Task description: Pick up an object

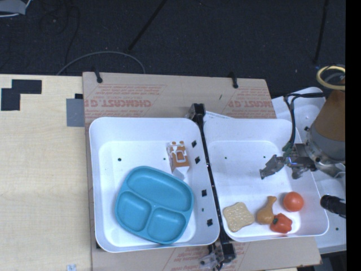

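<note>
Along the near wall of the right-hand bin (248,151) lie four small play-food pieces in a row: a tan toast slice (237,216), a brown drumstick (267,210), a red pepper-like piece (282,223) and an orange-red tomato (293,201). The drumstick, pepper piece and tomato lie close together, apparently touching; the toast lies just beside the drumstick, towards the divider. The pincer (276,166) hangs over the open floor of the same bin, near but apart from these pieces, on the arm entering from the right. Whether it is spread or closed cannot be told at this angle, and nothing is seen held in it.

The left-hand bin (104,151) carries a blue three-compartment plate (153,203) and, just beyond its far rim, a small orange-and-white toy (179,154). Both bins rest on a cardboard sheet on the counter (39,179).

Handling, by judgement: all four food pieces look light, hollow and rigid, with smooth skins. The tomato, being round, would probably slip or roll from a two-sided grip. The drumstick offers a narrow neck, the likeliest place to take hold. The toast lies flat and gives little edge to close upon. Crowding at the wall could hinder a clean descent.
</note>
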Robot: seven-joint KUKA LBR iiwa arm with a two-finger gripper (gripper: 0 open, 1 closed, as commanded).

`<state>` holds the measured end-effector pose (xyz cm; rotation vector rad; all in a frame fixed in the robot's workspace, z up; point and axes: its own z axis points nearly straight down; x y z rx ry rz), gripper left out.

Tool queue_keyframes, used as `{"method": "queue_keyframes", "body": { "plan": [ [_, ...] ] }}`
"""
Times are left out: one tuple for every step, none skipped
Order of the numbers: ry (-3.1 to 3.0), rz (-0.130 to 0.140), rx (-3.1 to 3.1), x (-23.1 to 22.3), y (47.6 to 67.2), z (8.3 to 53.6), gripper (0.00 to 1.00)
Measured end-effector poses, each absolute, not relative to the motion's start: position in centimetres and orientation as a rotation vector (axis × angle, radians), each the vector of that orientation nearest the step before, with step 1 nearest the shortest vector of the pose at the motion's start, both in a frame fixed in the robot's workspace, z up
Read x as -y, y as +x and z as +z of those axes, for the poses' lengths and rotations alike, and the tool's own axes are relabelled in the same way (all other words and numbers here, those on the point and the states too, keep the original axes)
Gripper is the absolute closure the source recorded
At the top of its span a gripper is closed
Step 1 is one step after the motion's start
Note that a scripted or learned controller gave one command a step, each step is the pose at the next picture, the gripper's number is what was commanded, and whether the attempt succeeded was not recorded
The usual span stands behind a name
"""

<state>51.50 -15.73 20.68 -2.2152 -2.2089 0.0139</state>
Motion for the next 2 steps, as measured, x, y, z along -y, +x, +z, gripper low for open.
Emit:
{"method": "queue_keyframes", "body": {
  "plan": [
    [-2.221, 0.002, 2.220, 15.7, 51.8, 21.4, 0.00],
    [-2.218, 0.005, 2.217, 16.2, 51.6, 16.9, 0.00]
  ]
}}
